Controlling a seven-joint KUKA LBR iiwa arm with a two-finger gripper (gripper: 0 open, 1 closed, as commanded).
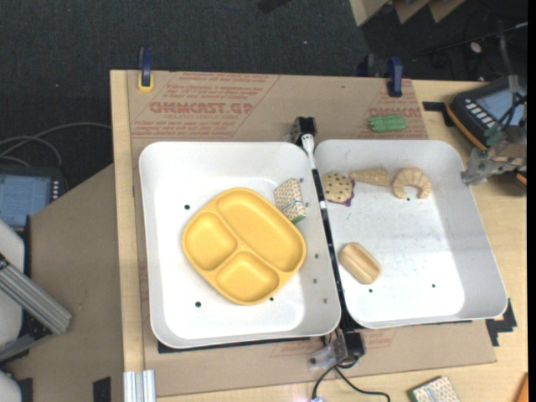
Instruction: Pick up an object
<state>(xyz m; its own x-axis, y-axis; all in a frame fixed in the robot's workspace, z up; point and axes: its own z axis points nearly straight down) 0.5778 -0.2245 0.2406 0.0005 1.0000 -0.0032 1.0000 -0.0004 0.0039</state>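
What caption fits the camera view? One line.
Yellow divided plate in left bin; croissant and bread roll in right bin.

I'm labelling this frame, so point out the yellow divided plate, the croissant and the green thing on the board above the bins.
yellow divided plate [243, 245]: camera view, centre ridge.
croissant [412, 182]: camera view, middle of its curve.
green object [387, 124]: camera view, its middle.

- The two bins, left [159, 249] and right [452, 249], look like smooth white plastic with a soft sheen.
- The yellow divided plate [243, 245] looks like matt, smooth plastic.
- The board [209, 103] under the bins looks like brown cardboard or paper, matt, with red print.
- The bench [92, 308] has a pale wood look.
- The croissant [411, 182] and bread roll [360, 262] have a dull tan surface.
- The floor [126, 15] looks like dark, rough carpet.
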